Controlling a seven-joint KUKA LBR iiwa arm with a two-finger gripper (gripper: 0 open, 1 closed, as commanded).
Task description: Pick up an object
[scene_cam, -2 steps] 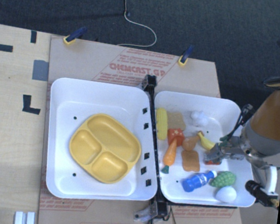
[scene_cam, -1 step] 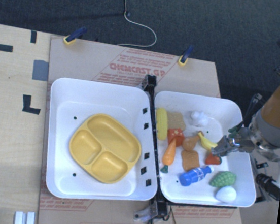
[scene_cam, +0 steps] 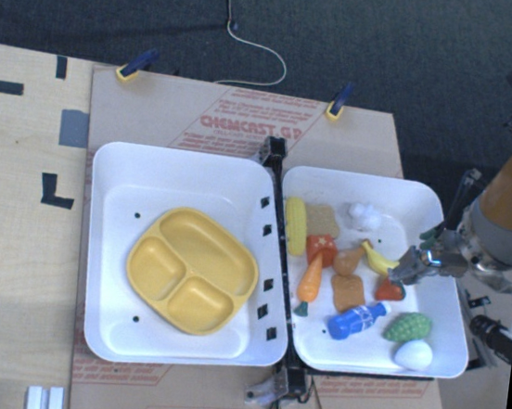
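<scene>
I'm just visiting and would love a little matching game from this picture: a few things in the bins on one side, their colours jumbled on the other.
Things:
1. bottle
2. divided plate
3. carrot
4. egg

Colours:
A. orange
B. white
C. blue
D. yellow

Pairs: 1-C, 2-D, 3-A, 4-B. The plate lies in the left bin; the others lie in the right bin.

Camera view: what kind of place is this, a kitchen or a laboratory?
Probably a robot test bench: two white bins clamped on cardboard, toy food such as a carrot, and a robot gripper reaching in.
</scene>
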